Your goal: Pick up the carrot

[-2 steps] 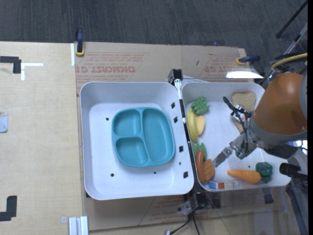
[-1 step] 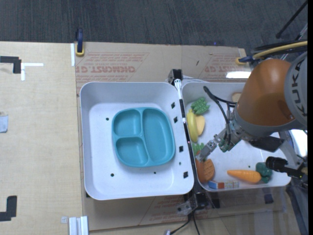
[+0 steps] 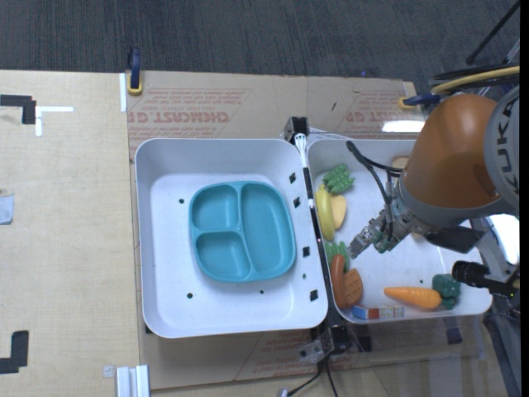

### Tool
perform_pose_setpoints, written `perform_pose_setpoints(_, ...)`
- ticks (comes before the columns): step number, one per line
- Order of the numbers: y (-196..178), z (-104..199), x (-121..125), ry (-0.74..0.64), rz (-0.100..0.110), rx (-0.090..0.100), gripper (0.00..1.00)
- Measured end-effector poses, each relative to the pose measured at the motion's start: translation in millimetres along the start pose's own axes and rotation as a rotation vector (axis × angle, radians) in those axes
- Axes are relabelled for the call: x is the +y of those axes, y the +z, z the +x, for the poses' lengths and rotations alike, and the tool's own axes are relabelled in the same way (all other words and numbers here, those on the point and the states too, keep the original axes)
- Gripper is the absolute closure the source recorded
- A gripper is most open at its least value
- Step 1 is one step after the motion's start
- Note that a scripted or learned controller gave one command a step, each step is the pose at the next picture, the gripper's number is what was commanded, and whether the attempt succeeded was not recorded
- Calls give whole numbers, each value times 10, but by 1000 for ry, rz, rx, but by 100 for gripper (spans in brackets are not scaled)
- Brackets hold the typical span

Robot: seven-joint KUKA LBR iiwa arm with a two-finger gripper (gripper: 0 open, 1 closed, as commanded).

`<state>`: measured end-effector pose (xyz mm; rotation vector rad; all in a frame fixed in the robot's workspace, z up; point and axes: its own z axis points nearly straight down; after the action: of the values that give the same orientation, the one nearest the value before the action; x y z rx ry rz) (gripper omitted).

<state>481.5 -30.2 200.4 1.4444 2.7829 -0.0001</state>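
Pincer (image 3: 364,242) position: low inside the right bin (image 3: 463,308), near its left wall, just beside the banana (image 3: 331,211). Whether it is spread or pressed together cannot be determined from this angle; nothing is visible held in it.

Target location: the carrot (image 3: 413,297) lies on its side at the front of the right bin, orange body pointing left, green top (image 3: 446,287) at the right. It is apart from the pincer, to the pincer's right and nearer the front wall. A small flat red, white and blue item (image 3: 376,312) lies just beside the carrot's tip.

Current step, as judged: approach. The carrot is not yet grasped and appears untouched on the bin floor.

Next move requirement, as judged: shift the pincer toward the front right of the bin until it stands over the carrot's middle, align the grip across the narrow orange body, then descend. A second orange vegetable (image 3: 350,286) near the front-left corner could be mistaken for the target.

Arm pose: the grey arm (image 3: 506,143) enters from the right, its orange band (image 3: 450,164) above the bin, wrist angled down and to the left.

The left bin (image 3: 161,304) carries a blue divided plate (image 3: 242,231).
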Motion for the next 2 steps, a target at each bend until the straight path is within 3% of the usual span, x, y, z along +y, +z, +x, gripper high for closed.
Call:
perform_pose_setpoints(1, 0, 0, 0, 1, 0, 0, 0)
perform_pose_setpoints(2, 87, 72, 30, -450, 0, 4, 0)
